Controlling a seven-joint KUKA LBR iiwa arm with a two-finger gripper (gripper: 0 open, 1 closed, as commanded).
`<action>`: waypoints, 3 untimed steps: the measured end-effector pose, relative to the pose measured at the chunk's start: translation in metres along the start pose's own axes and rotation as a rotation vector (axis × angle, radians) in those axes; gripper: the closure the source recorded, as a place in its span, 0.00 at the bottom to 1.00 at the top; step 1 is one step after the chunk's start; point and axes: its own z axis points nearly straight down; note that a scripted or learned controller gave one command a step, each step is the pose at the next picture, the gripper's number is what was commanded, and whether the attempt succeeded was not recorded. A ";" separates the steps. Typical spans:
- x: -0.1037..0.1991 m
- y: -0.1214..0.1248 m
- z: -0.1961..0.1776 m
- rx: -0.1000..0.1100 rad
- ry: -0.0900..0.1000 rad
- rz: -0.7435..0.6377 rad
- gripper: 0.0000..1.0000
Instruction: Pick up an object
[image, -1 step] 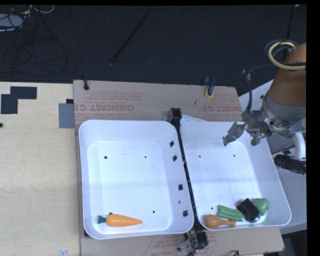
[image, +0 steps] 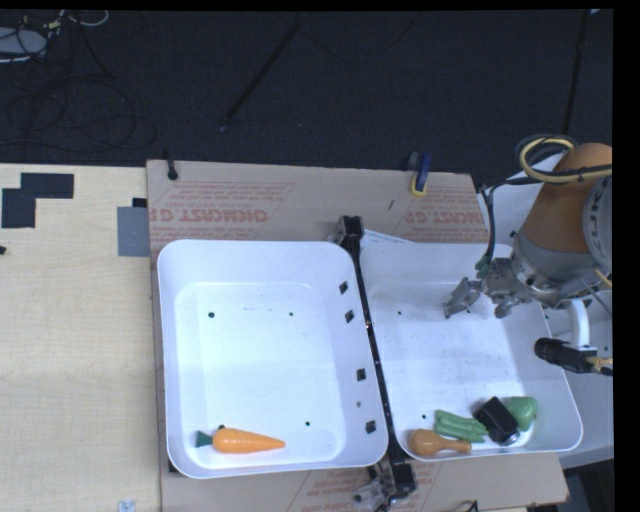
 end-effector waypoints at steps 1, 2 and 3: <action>-0.021 0.024 -0.098 -0.018 -0.004 -0.007 0.00; 0.095 0.036 0.016 -0.001 0.005 -0.012 0.00; 0.043 0.037 -0.049 -0.014 -0.003 0.000 0.00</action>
